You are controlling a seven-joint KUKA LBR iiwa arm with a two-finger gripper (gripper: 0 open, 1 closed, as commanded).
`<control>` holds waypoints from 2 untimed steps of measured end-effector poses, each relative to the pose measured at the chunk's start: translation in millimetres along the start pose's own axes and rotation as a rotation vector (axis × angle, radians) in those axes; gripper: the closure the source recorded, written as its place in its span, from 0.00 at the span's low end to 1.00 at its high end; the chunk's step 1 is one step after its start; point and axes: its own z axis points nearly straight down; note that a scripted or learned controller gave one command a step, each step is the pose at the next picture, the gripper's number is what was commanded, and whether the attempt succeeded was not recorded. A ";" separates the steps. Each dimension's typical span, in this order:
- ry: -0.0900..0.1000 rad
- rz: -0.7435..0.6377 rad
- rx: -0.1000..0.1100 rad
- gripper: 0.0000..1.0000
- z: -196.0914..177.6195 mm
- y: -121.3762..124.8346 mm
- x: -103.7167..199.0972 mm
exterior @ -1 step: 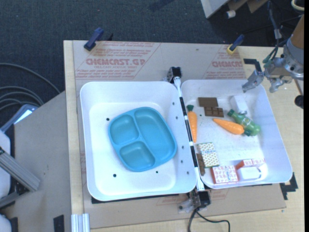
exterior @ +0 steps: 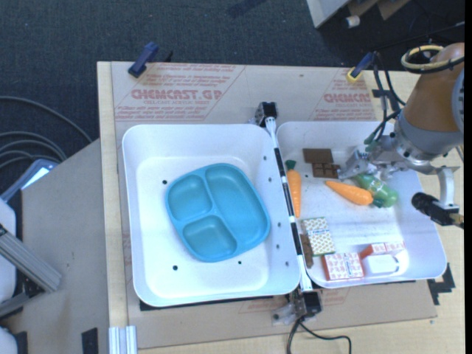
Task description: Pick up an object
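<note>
The claw (exterior: 372,169) hung low in the right bin (exterior: 428,260), at its far right part, and whether its fingers stood wide or narrow could not be told, since the wrist and the grey arm (exterior: 431,109) covered them from above. Nearest to it, just at its tip, lay a carrot with a green top (exterior: 352,192), its orange body running away from the claw to the left and its leafy end (exterior: 383,195) right under the claw. This seemed the likeliest thing to be taken: a toy by the look of it, probably light, stiff and smooth, so it might slip or roll if pinched at the tapering point; the thicker part near the green end looked the better hold, with the fingers set across the body. Just left of the claw and touching nothing of it lay a brown chocolate bar (exterior: 319,162), flat and hard to get fingers under. Farther left, along the wall between the bins, a second carrot (exterior: 293,190) lay lengthwise. Toward the near side from the claw sat a small patterned box (exterior: 318,236), and beyond it two red and white cartons (exterior: 341,265) and (exterior: 382,259) beside each other. Farthest off, well apart to the left, the left bin (exterior: 140,161) held a blue divided plate (exterior: 216,212) of three compartments.
</note>
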 end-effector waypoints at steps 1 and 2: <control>-0.001 0.000 -0.001 0.00 50.9 24.4 58.9; 0.000 0.001 0.001 0.00 51.2 -22.1 41.6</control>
